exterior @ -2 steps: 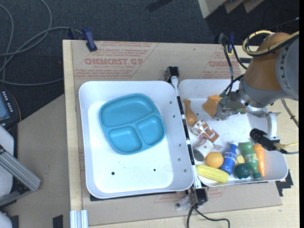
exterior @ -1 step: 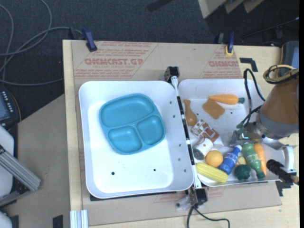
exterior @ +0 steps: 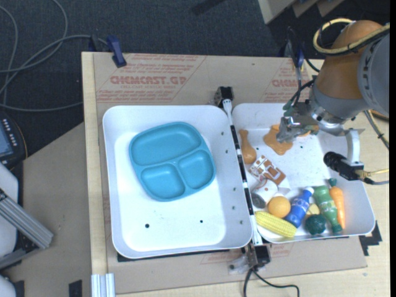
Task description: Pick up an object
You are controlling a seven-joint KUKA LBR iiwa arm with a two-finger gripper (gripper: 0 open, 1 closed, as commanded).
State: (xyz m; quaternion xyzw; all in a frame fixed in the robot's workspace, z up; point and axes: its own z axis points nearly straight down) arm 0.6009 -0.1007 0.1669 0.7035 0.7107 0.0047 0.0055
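My gripper [exterior: 289,127] is low in the back of the right bin [exterior: 365,210], directly over a flat orange-tan toy [exterior: 277,142] and touching or nearly touching its upper right edge. The arm covers part of that toy. Other pickable toys lie in the same bin: a tan bottle-shaped piece [exterior: 245,146] by the left wall, a brown and white piece [exterior: 268,171], an orange ball [exterior: 279,206], a yellow corn cob [exterior: 275,224], a blue bottle [exterior: 301,206], a green bottle [exterior: 323,203] and a carrot [exterior: 338,205].
The left bin [exterior: 117,166] holds a blue divided plate [exterior: 172,160]. A black cable end [exterior: 337,162] hangs off the arm over the right bin's middle. Toys crowd the right bin's front edge.
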